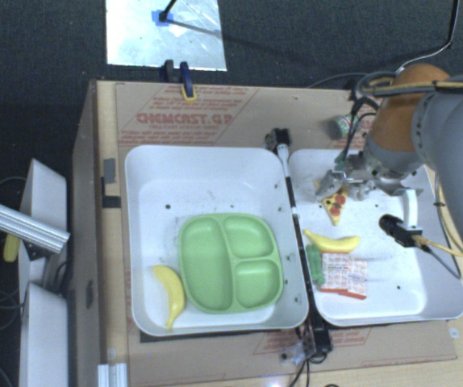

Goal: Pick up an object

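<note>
Over the right bin [445, 297], the pincer [334, 182] hangs low just above a pizza slice toy [335, 206]; whether it is parted or closed cannot be told. Nearby lie a banana [333, 242] and a packet [344, 275]. The left bin [147, 168] holds a green plate [230, 261].
</note>
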`<state>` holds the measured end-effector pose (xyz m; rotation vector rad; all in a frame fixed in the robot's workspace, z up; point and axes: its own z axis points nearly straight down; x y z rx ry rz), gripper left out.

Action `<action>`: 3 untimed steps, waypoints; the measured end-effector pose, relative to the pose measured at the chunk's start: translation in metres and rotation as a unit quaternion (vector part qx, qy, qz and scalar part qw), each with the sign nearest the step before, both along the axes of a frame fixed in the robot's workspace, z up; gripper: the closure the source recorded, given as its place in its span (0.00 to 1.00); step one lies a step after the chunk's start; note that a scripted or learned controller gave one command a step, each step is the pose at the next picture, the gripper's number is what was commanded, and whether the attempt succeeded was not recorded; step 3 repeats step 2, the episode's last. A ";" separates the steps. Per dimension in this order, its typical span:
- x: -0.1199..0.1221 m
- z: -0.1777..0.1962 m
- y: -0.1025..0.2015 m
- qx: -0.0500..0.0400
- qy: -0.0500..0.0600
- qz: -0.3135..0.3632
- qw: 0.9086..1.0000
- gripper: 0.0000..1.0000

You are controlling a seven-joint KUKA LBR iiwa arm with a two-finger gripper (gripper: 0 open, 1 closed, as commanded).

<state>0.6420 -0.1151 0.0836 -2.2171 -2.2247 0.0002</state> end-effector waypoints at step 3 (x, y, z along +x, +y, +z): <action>-0.003 0.012 0.021 0.000 0.000 0.001 1.000 1.00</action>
